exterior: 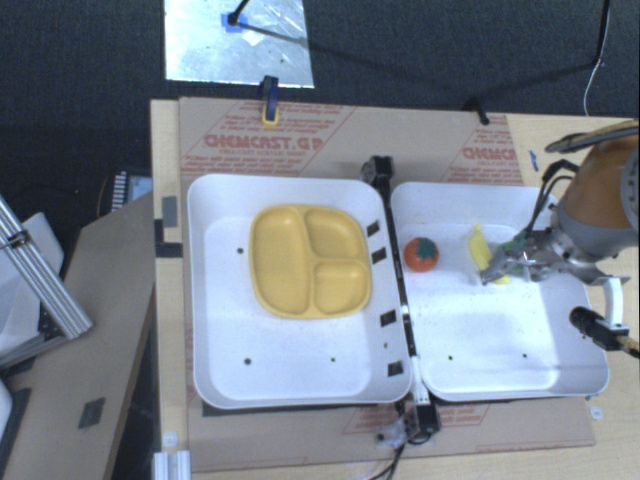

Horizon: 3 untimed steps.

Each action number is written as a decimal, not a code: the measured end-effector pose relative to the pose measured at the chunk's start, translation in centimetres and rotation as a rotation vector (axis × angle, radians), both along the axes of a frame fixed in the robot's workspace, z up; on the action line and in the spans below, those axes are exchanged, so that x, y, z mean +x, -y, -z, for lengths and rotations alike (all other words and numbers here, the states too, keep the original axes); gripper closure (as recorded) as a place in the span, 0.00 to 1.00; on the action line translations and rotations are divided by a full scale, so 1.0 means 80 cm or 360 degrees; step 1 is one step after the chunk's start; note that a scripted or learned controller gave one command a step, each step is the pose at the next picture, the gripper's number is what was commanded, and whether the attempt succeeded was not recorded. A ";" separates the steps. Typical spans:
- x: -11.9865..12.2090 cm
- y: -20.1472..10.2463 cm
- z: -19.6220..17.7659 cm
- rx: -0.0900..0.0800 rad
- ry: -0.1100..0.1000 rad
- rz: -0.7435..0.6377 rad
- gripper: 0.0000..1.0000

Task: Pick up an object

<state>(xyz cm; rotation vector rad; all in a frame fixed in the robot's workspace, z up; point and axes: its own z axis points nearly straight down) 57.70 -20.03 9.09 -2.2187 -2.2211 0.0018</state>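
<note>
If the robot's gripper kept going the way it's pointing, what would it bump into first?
Probably the yellow object: the gripper points left and sits right beside it. Farther along is the orange ball. Height is hard to judge from above.

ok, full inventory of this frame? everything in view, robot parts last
bins: 2, white, side by side on the bench
divided plate: 1, yellow, three compartments, middle of left bin
small round object: 1, orange-red with green on top, right bin near its left wall
yellow object: 1, yellow, right bin, beside the gripper tip
board: 1, tan with red print, under the bins
metal sheet: 1, silver, on the dark floor above the bench
clamp: 1, yellow and dark, board's top edge
arm: 1, grey with orange band, right side
gripper: 1, grey, low in the right bin
</note>
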 end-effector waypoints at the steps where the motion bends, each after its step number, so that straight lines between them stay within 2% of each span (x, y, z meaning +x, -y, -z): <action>1: 0.003 0.001 -0.018 -0.0005 0.0012 -0.0001 1.00; 2: 0.010 0.007 -0.075 -0.0005 0.0014 -0.0004 1.00; 3: 0.005 -0.001 -0.150 -0.0005 0.0015 -0.0006 1.00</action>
